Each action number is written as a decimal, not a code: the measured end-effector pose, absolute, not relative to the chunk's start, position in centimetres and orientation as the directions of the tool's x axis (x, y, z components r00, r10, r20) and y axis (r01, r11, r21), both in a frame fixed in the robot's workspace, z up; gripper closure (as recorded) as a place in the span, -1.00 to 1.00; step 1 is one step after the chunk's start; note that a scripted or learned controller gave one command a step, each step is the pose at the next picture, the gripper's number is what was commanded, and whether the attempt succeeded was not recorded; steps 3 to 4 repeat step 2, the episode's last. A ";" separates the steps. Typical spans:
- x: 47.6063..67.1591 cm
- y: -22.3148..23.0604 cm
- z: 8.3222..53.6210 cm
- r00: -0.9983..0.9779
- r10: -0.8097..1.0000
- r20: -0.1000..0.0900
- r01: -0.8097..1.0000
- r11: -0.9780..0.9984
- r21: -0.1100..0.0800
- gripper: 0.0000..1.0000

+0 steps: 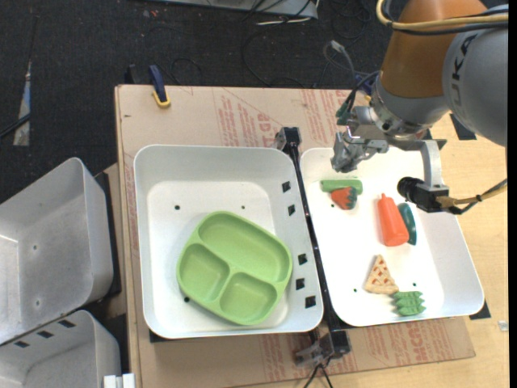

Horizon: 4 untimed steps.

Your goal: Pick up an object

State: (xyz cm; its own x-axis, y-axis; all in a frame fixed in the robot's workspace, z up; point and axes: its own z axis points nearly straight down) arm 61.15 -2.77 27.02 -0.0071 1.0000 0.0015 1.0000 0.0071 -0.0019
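The left bin (153, 176) holds a green divided plate (234, 267). The right bin (452, 257) holds a strawberry (344, 193), carrot (393, 220), pizza slice (380, 276) and green toy (408, 303). The gripper (346, 160) hangs just above the strawberry; its state cannot be told.

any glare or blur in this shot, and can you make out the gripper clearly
Camera view: even light, no strong glare on the white bins; soft shadows under the green tray. The gripper is dark and small against the bin, its tips hard to resolve; toy food stays sharp.

Arm (452, 47) cut off at right edge
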 end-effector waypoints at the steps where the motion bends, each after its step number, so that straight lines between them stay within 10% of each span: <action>1: 59.0 1.6 25.1 -0.007 1.000 0.001 1.000 0.007 -0.003 1.00; 4: 57.5 6.2 25.3 -0.008 1.000 0.002 1.000 0.008 -0.002 1.00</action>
